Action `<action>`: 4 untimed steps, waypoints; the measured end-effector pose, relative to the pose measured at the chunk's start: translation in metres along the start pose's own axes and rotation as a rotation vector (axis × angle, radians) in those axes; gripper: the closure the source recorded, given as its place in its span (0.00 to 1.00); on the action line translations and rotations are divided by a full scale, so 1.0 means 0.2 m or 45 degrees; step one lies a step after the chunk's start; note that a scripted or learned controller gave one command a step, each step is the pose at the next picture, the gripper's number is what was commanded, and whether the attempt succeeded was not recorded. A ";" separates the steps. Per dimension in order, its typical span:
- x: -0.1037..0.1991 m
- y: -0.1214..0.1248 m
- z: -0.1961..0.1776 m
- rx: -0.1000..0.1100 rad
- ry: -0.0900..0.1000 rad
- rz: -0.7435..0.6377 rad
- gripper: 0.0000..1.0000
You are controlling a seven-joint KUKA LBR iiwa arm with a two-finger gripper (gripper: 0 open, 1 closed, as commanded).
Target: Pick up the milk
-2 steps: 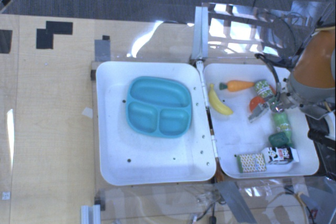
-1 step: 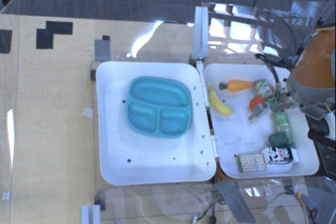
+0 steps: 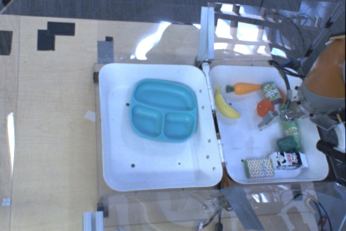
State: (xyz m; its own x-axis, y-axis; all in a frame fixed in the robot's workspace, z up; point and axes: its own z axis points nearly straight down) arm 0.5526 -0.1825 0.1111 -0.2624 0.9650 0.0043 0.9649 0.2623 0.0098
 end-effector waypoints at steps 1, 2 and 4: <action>0.31 -0.12 0.11 -0.002 -0.011 0.081 0.00; 0.46 0.13 0.11 -0.006 -0.009 0.320 0.00; 0.29 -0.12 0.11 -0.007 -0.011 0.673 0.00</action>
